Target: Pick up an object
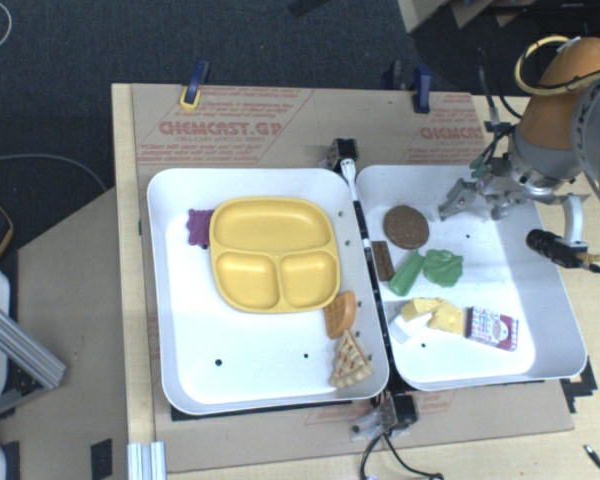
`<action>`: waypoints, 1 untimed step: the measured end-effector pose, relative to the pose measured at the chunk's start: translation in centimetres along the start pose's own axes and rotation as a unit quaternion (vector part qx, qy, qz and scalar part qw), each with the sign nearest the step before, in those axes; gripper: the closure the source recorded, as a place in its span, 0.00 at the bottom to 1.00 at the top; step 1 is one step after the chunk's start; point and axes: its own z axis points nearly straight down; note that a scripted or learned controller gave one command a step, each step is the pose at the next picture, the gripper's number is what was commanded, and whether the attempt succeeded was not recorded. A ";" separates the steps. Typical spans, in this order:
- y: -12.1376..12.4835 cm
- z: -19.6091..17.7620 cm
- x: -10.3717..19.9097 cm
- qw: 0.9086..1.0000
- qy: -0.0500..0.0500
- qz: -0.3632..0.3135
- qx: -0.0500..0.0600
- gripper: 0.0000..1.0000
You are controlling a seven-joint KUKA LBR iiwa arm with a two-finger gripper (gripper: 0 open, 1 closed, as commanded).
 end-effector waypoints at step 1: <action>0.2 -1.6 0.0 1.000 -0.002 -0.001 -0.005 1.00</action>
